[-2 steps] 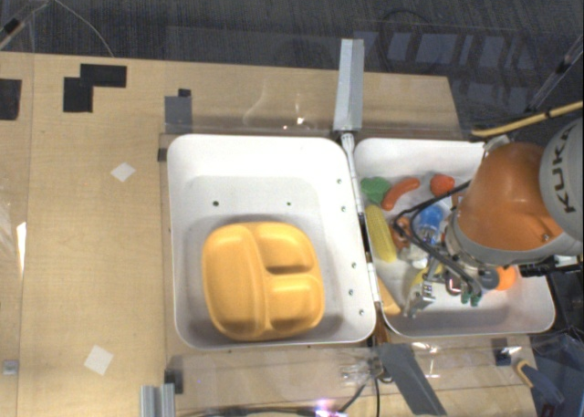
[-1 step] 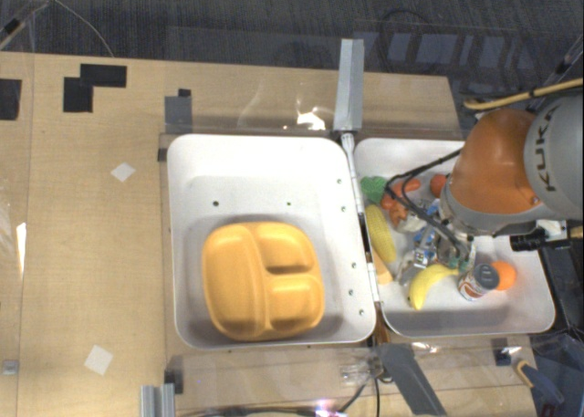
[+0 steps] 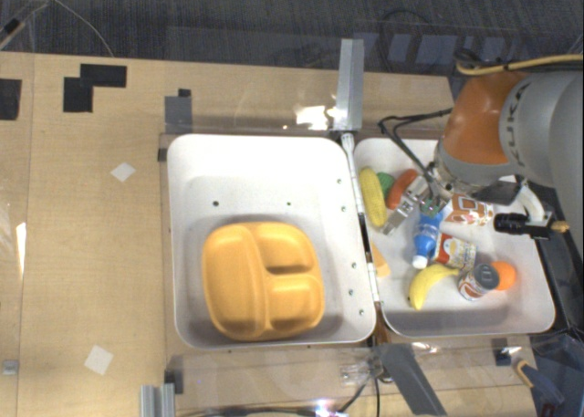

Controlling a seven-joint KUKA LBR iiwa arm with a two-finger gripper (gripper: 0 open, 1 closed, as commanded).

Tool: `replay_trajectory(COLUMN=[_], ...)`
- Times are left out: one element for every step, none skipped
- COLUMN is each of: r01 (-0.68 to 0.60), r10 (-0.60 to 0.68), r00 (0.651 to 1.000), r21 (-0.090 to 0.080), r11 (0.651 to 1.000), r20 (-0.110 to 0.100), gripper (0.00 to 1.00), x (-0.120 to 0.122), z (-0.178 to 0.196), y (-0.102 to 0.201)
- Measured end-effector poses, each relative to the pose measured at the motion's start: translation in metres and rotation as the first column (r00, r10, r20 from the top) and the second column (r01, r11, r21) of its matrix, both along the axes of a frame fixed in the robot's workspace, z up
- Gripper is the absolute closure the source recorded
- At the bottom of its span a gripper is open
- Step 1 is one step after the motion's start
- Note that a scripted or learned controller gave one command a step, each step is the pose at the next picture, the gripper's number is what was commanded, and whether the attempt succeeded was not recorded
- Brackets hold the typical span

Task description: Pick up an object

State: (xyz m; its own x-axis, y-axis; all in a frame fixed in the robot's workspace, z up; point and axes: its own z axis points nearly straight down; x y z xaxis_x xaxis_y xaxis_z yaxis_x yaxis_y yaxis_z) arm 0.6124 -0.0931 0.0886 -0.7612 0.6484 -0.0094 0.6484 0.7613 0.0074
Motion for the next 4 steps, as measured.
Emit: replay_trajectory(r01=[-0.007,-0.008,-0.331,-0.336], r10=[0.007,0.008,0.331,0.336], r00=[1.000,1.000,0.944,0.942], r21=[-0.003,-0.003,-0.004,-0.012], r11=[1.000,1.000,0.944,0.942], r20=[0.014,0.013,-0.005,0.011], gripper=[1.00,0.00,0.00,1.00], x=[0.004,0.004,0.022,0.027], z=[0.015,0.015,0.004,0.017], y=[0.001,0.001,-0.009,-0.007])
